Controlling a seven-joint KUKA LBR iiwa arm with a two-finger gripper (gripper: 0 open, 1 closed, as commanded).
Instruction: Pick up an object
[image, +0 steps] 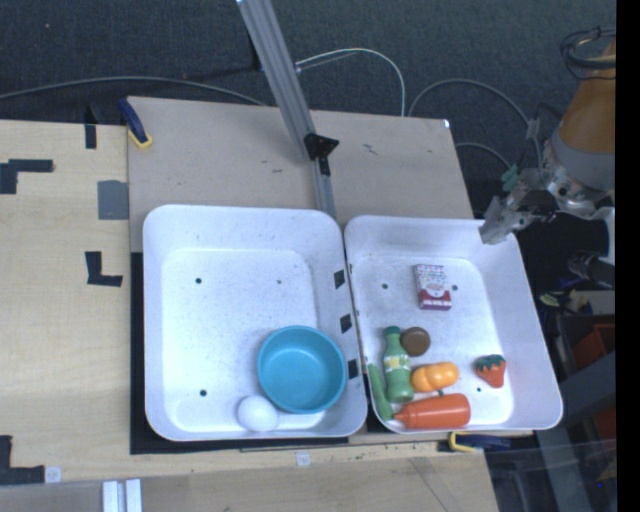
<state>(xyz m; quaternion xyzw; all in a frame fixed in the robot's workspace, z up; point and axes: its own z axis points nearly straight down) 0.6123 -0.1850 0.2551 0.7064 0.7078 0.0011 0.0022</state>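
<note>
The grey arm with its orange band (590, 120) reaches in at the upper right, and its two-finger gripper (497, 226) hangs over the top right corner of the right-hand shallow white bin (530, 300), just above the rim; whether it is spread or pressed together cannot be told at this size, and nothing shows between its tips. Inside that bin, a small red and white carton (432, 286) lies flat near the middle, apart from the rest. Lower down, a green plastic bottle with a yellow label (396, 366) lies beside a round brown toy (416, 342), with an orange toy fruit (435, 377) just below and a long red-orange toy carrot (434, 411) along the bottom wall. A small red toy strawberry (489, 370) sits to the right. The left-hand white bin (200, 250) holds a round blue plastic bowl (300, 368) and a white ball (257, 413) touching its lower left edge.
</note>
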